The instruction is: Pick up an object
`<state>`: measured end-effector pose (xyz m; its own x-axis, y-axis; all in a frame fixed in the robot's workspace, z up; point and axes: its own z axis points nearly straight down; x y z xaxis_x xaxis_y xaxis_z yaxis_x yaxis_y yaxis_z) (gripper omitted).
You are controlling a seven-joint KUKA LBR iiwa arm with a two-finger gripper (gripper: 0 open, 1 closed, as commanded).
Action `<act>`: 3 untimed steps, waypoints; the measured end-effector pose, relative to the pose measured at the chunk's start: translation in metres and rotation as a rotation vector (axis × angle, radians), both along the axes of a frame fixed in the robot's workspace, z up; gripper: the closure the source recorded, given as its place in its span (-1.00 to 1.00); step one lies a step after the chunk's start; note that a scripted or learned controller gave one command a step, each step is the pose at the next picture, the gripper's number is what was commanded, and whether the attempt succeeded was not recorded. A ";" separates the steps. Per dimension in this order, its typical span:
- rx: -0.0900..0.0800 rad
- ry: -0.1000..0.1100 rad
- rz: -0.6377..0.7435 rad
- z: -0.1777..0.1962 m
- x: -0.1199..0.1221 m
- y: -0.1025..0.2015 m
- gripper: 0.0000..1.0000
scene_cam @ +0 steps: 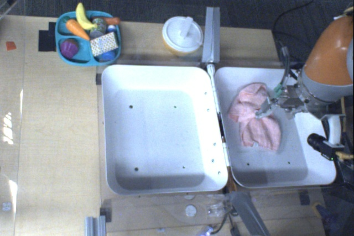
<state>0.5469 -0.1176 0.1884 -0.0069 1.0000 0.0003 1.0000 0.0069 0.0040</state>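
A crumpled pink cloth lies in the right white bin, towards its left half. My gripper reaches in from the right and sits low over the cloth's upper right part, at or just above its surface. The arm's orange band and grey wrist hang over the bin's right side and hide part of it.
The left white bin lies beside the right one, with a metal bar behind the seam between them. A blue tray of toy food and a white lidded cup stand on the bench behind the bins.
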 end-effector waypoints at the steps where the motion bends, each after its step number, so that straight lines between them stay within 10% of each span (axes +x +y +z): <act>1: -0.004 -0.013 0.061 -0.098 0.006 -0.051 -1.00; 2: -0.004 -0.021 0.064 -0.085 0.010 -0.049 1.00; 3: -0.004 -0.020 0.064 -0.085 0.009 -0.049 -1.00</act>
